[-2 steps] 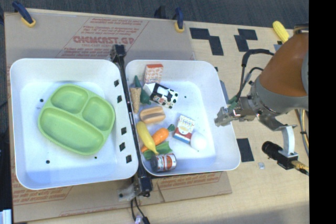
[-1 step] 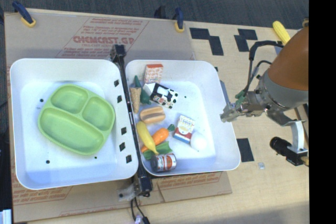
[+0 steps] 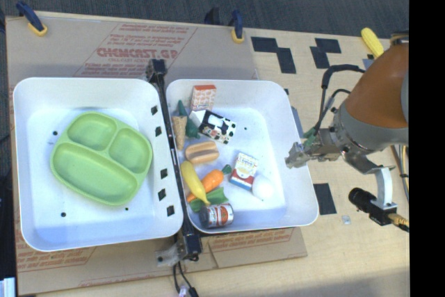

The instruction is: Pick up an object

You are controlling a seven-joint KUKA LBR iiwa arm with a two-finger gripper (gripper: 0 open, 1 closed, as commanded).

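The right bin (image 3: pixel 278 97) holds several toy foods: a small orange carton (image 3: pixel 203 96), a black-and-white cow-print box (image 3: pixel 218 127), a hot dog (image 3: pixel 201 151), a banana (image 3: pixel 192 181), a carrot (image 3: pixel 212 180), a red-and-white carton (image 3: pixel 244 170), a white egg (image 3: pixel 263 187) and a tin can (image 3: pixel 217 215). A cone (image 3: pixel 180 129) lies by the bin's left wall. My gripper (image 3: pixel 297 154) hangs at the bin's right rim, right of the red-and-white carton, with nothing seen in it.
The left bin (image 3: pixel 35 101) holds a green divided plate (image 3: pixel 102 156). A black divider with clips (image 3: pixel 163 142) runs between the bins. Yellow and blue clamps (image 3: pixel 372 42) sit on the cardboard bench edges. The arm's cables (image 3: pixel 327 90) loop right of the right bin.
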